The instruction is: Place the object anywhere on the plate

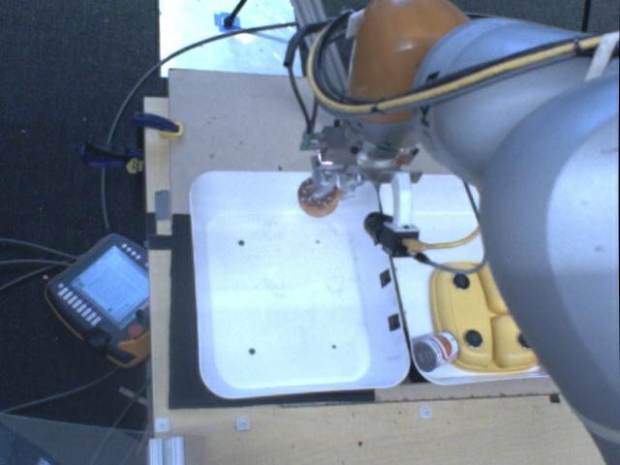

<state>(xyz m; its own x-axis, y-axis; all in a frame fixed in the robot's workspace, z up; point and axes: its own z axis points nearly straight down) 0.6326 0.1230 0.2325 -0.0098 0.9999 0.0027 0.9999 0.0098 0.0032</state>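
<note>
Camera view: round brown doughnut [317, 199] under metal pincer [324, 177].

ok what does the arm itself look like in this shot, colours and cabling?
The arm is smooth, rounded grey casing, with a glossy orange band above the wrist. Black and yellow cables loop around that band and run along the arm. The gripper is a small metal assembly below the wrist.

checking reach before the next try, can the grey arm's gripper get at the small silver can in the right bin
Probably yes. The small silver can lies on its side at the right white bin's front-left corner, beside the yellow compartment plate, uncovered from above; the gripper sits near the left bin's back edge.
</note>
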